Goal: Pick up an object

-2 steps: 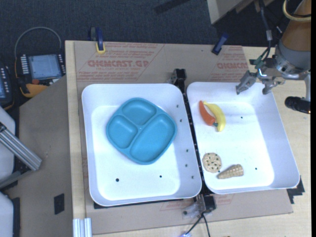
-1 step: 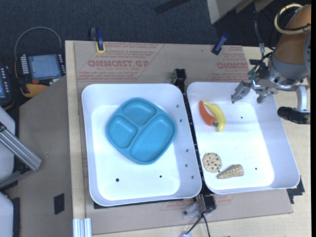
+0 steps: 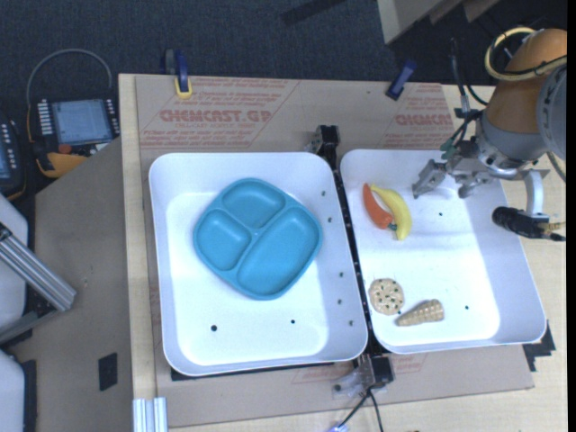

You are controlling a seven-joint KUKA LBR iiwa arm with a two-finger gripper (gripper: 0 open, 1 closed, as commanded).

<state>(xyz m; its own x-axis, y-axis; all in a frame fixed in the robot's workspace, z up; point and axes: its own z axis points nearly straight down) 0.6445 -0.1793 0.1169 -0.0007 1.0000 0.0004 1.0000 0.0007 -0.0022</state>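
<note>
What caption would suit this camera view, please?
Pincer hovers over right bin beside banana; blue plate sits left.

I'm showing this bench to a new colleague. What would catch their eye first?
Probably the big blue divided plate, alone in the left bin. Next, the right bin's small items: a banana touching a carrot, then a cookie and cone nearer the front. The gripper hovers over that bin's far end.

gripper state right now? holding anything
Gripper: open, nothing between its fingers, up over the back of the right bin; banana and carrot lie apart from it.
</note>
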